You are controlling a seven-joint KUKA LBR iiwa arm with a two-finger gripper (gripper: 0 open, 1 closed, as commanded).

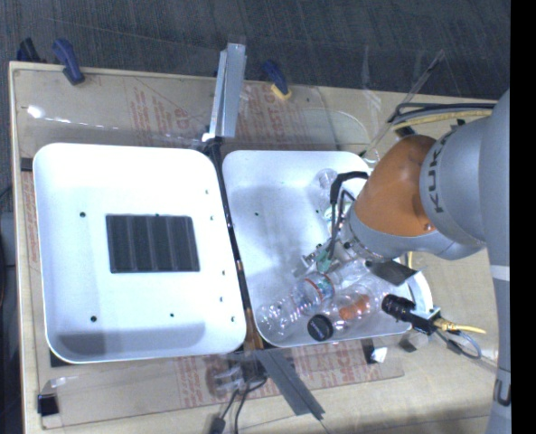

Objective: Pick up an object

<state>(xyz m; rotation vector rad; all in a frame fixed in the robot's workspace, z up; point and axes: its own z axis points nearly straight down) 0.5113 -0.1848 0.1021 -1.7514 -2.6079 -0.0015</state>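
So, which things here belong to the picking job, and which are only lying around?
Job:
- gripper, low in the right bin
- clear plastic bottles in that bin
- black cap

Lying about:
- left bin with a dark ribbed panel
- blue clamps at the bench's far edge

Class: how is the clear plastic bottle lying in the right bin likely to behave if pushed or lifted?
The clear plastic bottle lies on its side, so it would probably roll when nudged. It looks empty and thin-walled, so likely light and easily squashed. Its glossy surface may slip.
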